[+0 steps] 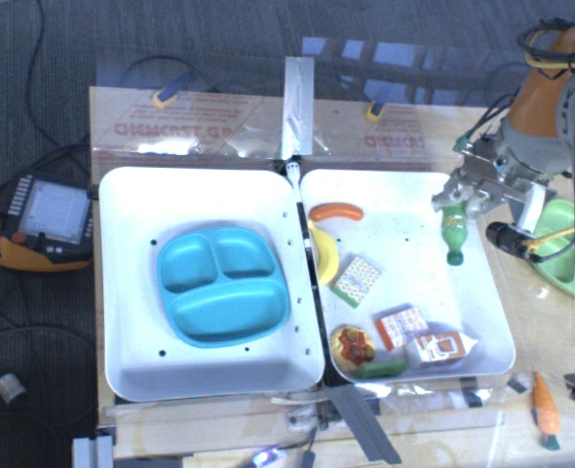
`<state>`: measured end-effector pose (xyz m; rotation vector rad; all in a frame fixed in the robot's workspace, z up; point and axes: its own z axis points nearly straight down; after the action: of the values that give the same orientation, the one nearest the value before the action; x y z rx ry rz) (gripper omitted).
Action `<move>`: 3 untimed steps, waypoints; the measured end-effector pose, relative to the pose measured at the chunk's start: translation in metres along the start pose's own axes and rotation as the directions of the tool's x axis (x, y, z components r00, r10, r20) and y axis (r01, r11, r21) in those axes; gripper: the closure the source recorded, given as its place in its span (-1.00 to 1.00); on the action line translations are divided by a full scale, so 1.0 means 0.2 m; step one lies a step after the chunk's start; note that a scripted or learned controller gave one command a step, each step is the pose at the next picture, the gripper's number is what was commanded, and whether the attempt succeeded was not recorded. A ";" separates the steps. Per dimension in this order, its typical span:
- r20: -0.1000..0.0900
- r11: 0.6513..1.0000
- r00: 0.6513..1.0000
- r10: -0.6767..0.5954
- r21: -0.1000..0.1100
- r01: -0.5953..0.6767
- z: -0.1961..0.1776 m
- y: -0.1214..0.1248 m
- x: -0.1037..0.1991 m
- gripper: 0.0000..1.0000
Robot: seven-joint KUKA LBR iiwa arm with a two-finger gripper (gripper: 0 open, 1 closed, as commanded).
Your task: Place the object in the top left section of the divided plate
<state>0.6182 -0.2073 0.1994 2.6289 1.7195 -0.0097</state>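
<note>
My two-finger gripper [455, 206] sits over the right white bin [482, 300], near its far right corner, and a small green plastic bottle [453, 234] hangs below it. The bottle's top looks pinched between my fingers, so I judge I'm clamped on it, lifted off the bin floor.

The blue divided plate [221, 283] lies in the left white bin [132, 261], all three sections bare. Its top left section is well apart from me, across the divider between the bins.

Progress: pick looks done, transport and release left. I've got to carry across both bins and drop into the small section at the plate's far left.

Other clutter in the right bin: orange sausage [336, 212], yellow banana [325, 252], checkered packet [357, 280], small boxes [419, 334].
</note>
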 end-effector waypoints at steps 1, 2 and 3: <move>-0.005 0.985 0.985 -0.175 -0.001 0.175 0.53 -0.24 -0.01 1.00; 0.003 0.961 0.963 -0.270 -0.057 0.269 0.48 -0.60 -0.04 1.00; -0.007 0.998 0.998 -0.057 -0.039 0.056 0.53 -0.60 0.01 1.00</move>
<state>0.5084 -0.1574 0.0935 2.5566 1.7773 0.0342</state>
